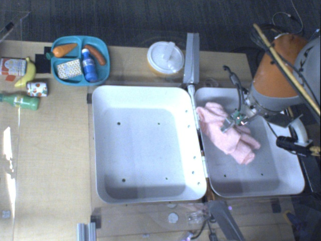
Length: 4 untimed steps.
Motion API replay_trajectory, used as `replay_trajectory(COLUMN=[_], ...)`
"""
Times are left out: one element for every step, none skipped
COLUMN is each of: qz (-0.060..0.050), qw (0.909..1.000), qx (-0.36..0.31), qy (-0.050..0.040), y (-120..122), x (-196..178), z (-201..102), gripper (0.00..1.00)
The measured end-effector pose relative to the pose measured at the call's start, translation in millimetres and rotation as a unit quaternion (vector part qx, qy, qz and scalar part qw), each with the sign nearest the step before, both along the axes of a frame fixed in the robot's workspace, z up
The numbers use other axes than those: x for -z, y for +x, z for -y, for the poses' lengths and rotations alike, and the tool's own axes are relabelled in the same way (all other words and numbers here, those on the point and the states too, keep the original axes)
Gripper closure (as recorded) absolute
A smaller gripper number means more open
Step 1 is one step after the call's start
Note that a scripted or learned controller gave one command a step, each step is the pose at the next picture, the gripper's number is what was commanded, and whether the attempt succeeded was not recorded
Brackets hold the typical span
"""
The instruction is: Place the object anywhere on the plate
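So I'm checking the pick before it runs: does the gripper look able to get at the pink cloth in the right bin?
Probably yes. The gripper is already low over the pink cloth, which lies uncovered in the right bin, with nothing between them.

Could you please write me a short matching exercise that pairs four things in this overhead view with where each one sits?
Things:
1. pink cloth
2. blue sectioned plate
3. white lidded container
4. gripper

Places:
A. on the bench beyond the bins, near where they meet
B. on the bench at the far left, holding toy food
C. inside the right bin
D. low over the pink cloth in the right bin

Pairs: 1-C, 2-B, 3-A, 4-D
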<state>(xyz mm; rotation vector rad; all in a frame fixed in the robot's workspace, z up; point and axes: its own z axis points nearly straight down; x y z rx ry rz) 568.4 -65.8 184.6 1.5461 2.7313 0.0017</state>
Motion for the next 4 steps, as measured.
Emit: replay_trajectory(qz=[0.001,0.001,0.002,0.002], qw=[1.0000,0.9791,0.9186,0.8693], qx=[-0.004,-0.203,-0.395,-0.494], qy=[0.0002,-0.0003,-0.0008,-0.0011], y=[1.6,18.7,28.2,42.0], x=[-40.4,-37.4,-31.5,-28.3], z=[-1.7,-48.0,-105.6,-159.1], gripper=[1.00,1.00,1.00,1.00])
